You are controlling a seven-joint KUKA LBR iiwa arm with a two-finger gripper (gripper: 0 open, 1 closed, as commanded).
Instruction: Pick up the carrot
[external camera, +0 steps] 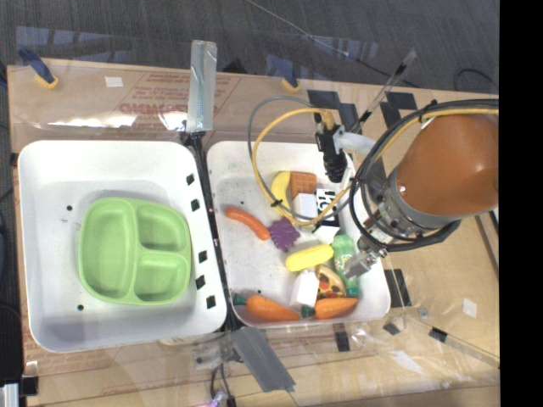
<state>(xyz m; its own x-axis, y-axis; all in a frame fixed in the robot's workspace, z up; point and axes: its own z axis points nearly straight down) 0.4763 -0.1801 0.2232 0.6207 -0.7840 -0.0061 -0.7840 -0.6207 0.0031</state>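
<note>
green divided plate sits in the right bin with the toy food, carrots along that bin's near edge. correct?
Not quite. The camera view shows the green divided plate alone in the left bin, not in the right bin. The rest holds: the toy food is in the right bin, with a carrot and a second one along its near edge.

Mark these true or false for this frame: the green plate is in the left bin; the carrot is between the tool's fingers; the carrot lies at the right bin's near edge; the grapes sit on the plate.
1. The green plate is in the left bin. True.
2. The carrot is between the fingers of the tool. False: it lies on the bin floor.
3. The carrot lies at the near edge of the right bin. True.
4. The purple grapes sit on the plate. False: they are in the right bin.
</note>
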